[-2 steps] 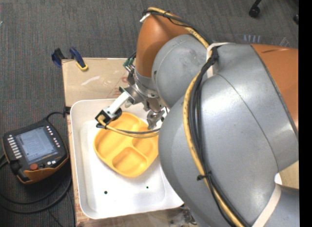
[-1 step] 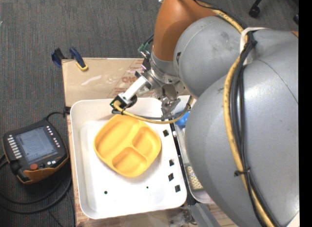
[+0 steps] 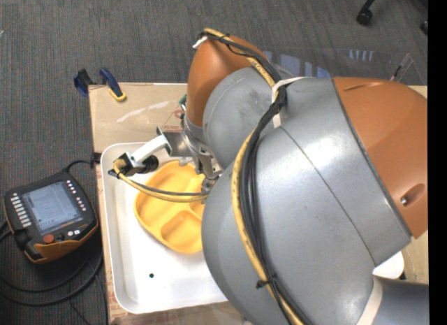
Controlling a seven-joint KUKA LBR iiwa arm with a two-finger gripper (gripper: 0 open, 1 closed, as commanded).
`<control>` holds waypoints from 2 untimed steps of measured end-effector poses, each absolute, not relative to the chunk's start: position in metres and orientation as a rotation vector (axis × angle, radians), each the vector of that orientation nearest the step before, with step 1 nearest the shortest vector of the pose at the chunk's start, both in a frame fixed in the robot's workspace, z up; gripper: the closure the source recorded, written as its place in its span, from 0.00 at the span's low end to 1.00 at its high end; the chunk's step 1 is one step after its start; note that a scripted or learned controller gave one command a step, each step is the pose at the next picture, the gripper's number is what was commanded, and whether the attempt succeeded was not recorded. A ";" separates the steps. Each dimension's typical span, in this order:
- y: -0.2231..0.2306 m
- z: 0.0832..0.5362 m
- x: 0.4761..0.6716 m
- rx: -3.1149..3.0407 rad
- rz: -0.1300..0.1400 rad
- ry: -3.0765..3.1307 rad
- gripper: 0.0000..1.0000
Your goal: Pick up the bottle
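My gripper hangs low over the far right part of a yellow divided dish that lies in the left white bin. The grey and orange arm fills the right half of the view and hides the gripper's tips, the right side of this bin and nearly all of the other bin. No part of what I see can be told apart as a bottle.
A small dark speck lies on the bin floor near the front. A blue and yellow clamp grips the bench's far left corner. A teach pendant rests on the carpet left of the bench.
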State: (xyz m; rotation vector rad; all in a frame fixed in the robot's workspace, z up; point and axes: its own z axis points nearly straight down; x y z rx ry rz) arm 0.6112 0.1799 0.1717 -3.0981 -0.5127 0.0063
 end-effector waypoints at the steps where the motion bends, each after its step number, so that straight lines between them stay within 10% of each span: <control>1: 0.214 0.098 0.619 -3.103 0.014 -0.483 0.00; 2: 0.206 0.097 0.607 -3.103 0.114 -0.457 1.00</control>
